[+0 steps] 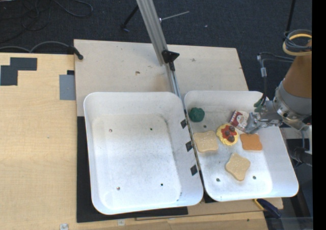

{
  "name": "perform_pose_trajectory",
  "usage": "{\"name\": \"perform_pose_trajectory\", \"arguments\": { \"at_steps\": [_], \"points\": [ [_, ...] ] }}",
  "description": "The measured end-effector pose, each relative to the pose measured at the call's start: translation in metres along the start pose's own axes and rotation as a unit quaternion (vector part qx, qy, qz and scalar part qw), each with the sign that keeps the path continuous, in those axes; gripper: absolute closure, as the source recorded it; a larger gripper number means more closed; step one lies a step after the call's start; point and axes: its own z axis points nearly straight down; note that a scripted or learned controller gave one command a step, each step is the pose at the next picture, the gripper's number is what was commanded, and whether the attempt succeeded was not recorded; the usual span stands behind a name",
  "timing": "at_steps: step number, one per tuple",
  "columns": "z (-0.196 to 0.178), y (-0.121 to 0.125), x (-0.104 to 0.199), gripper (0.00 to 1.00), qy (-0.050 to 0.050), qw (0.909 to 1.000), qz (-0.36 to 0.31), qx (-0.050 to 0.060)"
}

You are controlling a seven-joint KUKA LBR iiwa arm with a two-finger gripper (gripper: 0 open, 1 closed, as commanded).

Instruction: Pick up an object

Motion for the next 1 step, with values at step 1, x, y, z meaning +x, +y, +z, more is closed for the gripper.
{"name": "perform_pose_trajectory", "arguments": {
  "at_steps": [1],
  "points": [
    [-0.0630, -0.0005, 0.0022, 1.00, 0.000, 1.0000, 0.000, 0.000]
  ]
}}
